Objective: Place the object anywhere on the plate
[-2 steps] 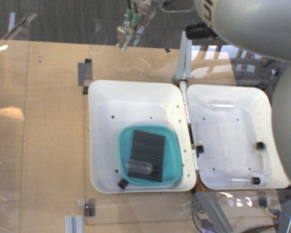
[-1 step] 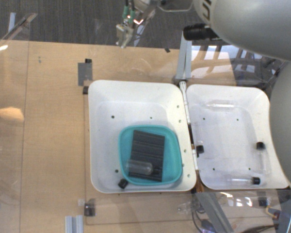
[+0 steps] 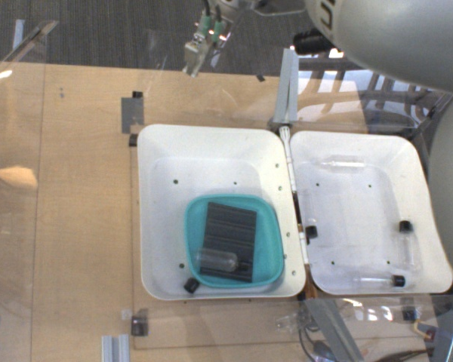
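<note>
A teal square plate (image 3: 270, 236) sits in the front half of the left white bin (image 3: 158, 202). A dark ribbed rectangular block (image 3: 232, 232) lies flat on the plate. A small clear cylinder (image 3: 217, 260) rests across the block's near end. My gripper (image 3: 203, 45) hangs high above the bench beyond the left bin's far edge, well away from the plate. It is open, with nothing between its fingers.
A small black piece (image 3: 190, 284) lies on the left bin's floor by the plate's front left corner. The right bin (image 3: 362, 202) holds a clear tube with black ends (image 3: 405, 253) along its right side. A grey upright post (image 3: 287, 89) stands behind the bins' junction.
</note>
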{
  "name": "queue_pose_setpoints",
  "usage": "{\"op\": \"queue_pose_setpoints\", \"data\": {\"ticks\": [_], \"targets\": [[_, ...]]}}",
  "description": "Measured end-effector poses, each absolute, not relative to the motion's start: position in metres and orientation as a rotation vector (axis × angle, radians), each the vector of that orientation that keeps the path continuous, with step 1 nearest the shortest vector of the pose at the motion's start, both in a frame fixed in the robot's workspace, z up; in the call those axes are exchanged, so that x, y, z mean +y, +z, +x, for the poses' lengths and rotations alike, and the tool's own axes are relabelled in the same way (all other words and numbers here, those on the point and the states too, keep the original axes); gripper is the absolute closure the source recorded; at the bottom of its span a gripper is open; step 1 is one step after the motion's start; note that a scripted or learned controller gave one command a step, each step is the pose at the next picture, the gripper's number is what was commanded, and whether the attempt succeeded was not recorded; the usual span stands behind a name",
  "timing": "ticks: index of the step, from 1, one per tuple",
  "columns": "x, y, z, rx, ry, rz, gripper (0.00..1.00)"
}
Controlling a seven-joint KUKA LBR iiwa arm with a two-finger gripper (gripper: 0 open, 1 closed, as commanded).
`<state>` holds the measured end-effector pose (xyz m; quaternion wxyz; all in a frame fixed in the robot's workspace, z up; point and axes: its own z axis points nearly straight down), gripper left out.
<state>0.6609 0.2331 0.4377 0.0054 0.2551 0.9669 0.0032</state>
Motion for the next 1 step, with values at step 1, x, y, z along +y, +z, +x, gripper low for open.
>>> {"op": "queue_pose_setpoints", "data": {"ticks": [1], "targets": [[0.2356,0.1373,0.6545,3.033,0.007,0.799,1.00]]}}
